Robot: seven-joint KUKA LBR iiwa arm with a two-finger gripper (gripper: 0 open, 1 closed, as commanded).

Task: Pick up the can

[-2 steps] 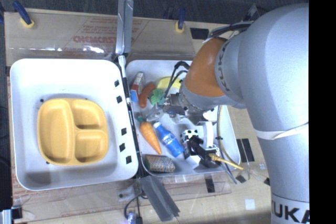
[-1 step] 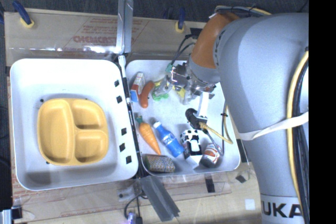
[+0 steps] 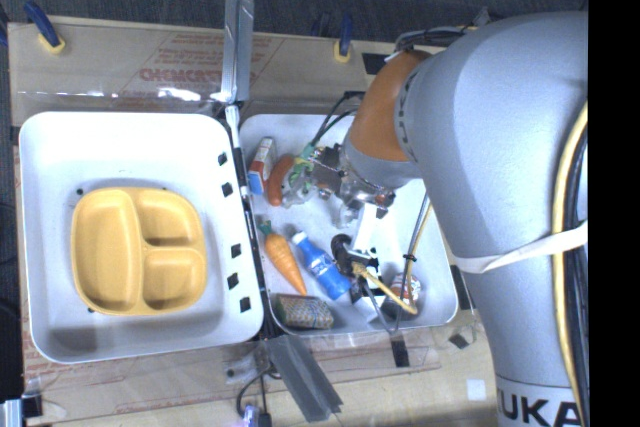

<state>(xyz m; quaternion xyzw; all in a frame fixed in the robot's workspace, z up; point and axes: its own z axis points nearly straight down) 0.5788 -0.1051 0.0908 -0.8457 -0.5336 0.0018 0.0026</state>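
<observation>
- Reaching into the right bin (image 3: 300, 128) from the camera view's right, the arm has its end effector (image 3: 352, 205) low over the clutter; I judge this the approach step, with nothing visibly grasped.
- Whether it is open or closed I cannot tell, since the wrist hides it.
- What may be the can (image 3: 406, 292) lies near the bin's front right corner, behind a yellow stick, well apart from the tool.
- Next it must shift toward that corner, clear of the blue bottle (image 3: 322, 266) and carrot (image 3: 284, 258).
</observation>
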